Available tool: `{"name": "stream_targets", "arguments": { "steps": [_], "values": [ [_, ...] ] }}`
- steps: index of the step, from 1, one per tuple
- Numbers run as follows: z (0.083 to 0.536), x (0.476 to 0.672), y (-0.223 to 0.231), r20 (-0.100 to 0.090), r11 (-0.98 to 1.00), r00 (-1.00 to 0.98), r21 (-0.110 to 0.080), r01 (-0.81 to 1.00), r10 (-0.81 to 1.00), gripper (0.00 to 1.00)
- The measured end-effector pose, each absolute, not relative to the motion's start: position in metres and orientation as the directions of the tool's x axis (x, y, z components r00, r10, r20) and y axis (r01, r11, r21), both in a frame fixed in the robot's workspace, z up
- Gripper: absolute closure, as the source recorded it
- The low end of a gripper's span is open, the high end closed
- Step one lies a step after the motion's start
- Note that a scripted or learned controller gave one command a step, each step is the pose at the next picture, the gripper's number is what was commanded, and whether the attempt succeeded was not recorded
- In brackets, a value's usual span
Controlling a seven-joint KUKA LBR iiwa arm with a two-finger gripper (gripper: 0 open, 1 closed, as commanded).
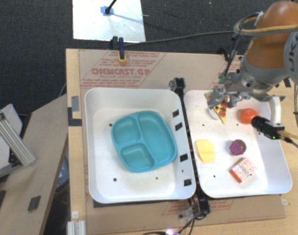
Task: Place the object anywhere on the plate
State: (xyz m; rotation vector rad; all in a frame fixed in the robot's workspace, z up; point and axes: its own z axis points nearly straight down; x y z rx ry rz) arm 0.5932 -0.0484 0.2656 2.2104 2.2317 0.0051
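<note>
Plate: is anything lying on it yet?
No. The teal plate in the left bin has all three compartments bare; the food items lie in the right bin.

Grey arm (pixel 274 43) reaching from right, end effector (pixel 220 100) lowered

The arm (pixel 281 28) has a rounded orange shell over a grey wrist housing. Thin dark cables loop off the shell's 9 o'clock side. At 6 o'clock sits a white bracket (pixel 275 109) with a black block showing a small green light.
</note>
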Motion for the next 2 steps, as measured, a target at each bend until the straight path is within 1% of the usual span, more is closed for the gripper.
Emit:
{"name": "stream_targets", "arguments": {
  "steps": [1, 2],
  "values": [
    [0.254, 0.587, -0.005, 0.001, 0.009, -0.009, 0.001, 1.000, 1.000, 1.00],
    [0.257, 0.573, 0.043, 0.002, 0.009, -0.009, 0.001, 1.000, 1.000, 1.00]
  ]
}}
